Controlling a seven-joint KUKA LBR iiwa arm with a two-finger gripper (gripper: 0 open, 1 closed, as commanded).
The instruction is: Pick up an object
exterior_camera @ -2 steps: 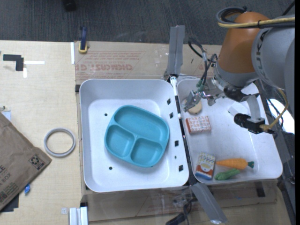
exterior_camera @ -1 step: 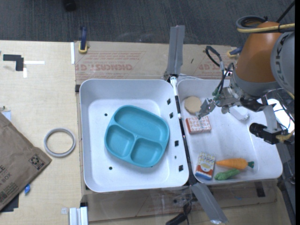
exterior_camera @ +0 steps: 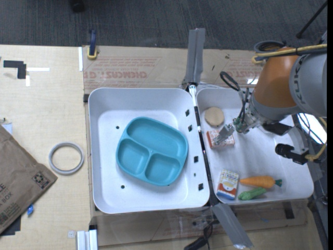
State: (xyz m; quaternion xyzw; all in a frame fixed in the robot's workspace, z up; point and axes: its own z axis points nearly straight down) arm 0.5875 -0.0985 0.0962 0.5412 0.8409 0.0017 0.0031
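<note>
1. The gripper [exterior_camera: 227, 134] hangs right of centre in the frame, in the right bin [exterior_camera: 270, 155], directly over a small red-and-white packet [exterior_camera: 218, 139]; whether it is gripping the packet I cannot tell.
2. That packet lies near the bin's left wall, just below a round tan disc [exterior_camera: 214, 116].
3. It looks light and thin (probably slightly crushable), so a pinch across its short sides seems best.
4. A carrot [exterior_camera: 257, 181] lies lower right.

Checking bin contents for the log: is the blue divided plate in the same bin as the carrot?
No. The blue divided plate lies in the left bin, while the carrot lies in the right bin.
</note>
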